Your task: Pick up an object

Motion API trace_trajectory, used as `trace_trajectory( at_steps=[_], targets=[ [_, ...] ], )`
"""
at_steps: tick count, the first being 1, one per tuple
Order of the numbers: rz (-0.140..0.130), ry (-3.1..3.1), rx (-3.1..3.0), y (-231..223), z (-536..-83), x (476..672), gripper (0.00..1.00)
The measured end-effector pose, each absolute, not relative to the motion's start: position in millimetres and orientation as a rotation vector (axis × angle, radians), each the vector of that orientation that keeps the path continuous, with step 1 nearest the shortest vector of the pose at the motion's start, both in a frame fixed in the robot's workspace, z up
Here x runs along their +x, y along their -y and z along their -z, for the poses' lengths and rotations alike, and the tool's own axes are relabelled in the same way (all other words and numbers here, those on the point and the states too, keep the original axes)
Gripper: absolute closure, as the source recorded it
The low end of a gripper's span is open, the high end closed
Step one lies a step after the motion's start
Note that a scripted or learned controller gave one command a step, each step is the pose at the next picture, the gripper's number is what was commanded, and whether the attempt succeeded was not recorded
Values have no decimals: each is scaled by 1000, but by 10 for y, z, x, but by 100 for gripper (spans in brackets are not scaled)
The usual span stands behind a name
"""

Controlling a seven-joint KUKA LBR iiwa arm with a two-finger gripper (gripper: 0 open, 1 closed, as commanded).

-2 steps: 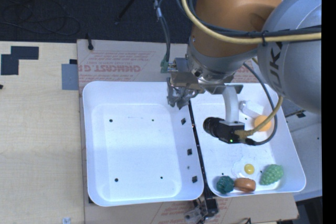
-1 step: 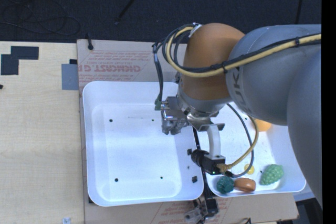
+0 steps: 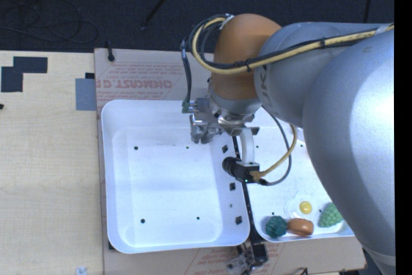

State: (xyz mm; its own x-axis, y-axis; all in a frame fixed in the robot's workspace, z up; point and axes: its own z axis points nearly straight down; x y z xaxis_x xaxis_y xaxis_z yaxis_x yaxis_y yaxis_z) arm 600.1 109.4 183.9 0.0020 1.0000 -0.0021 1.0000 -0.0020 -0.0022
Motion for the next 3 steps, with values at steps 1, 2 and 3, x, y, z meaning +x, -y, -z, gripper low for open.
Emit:
trace_trajectory(
  at_steps=[1,2,3],
  targets=[
    [0,2226,-2214,-1692,-2304,5713,100],
    [-19,2220,-2211,-2126,-892,5456,100],
    [-2,2221,-2221,-2233,-885,4742,100]
  ],
)
